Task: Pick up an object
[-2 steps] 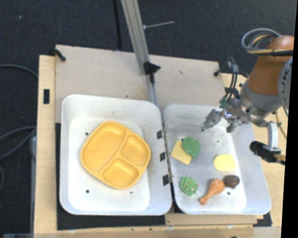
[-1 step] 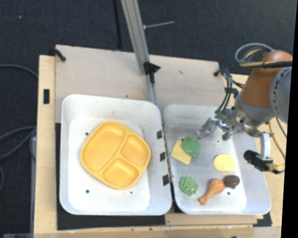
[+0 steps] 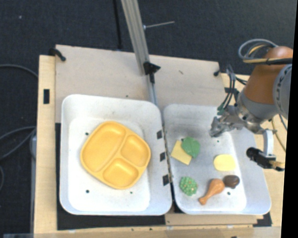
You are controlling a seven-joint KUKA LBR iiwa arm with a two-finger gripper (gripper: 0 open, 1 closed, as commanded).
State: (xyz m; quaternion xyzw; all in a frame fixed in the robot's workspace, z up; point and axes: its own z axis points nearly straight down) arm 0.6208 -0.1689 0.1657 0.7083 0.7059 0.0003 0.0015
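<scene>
While the gripper point(image 3: 217, 128) hung over the right white plastic bin's point(image 3: 197, 116) bare upper area, nothing was seen between its fingers; their spread could not be told. Candidate objects were clustered lower: a yellow wedge point(image 3: 181, 154), green leaf point(image 3: 191, 146), yellow oval point(image 3: 224, 162) and tan drumstick point(image 3: 211, 191), leaving open room.

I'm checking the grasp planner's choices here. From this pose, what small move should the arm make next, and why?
Probably shift the gripper toward the near edge of the right bin, over the yellow oval piece. The gripper sits over bare bin floor near the bin's far edge, with nothing between its fingers, and that piece looks closest and lies apart from the brown piece and drumstick.
</scene>
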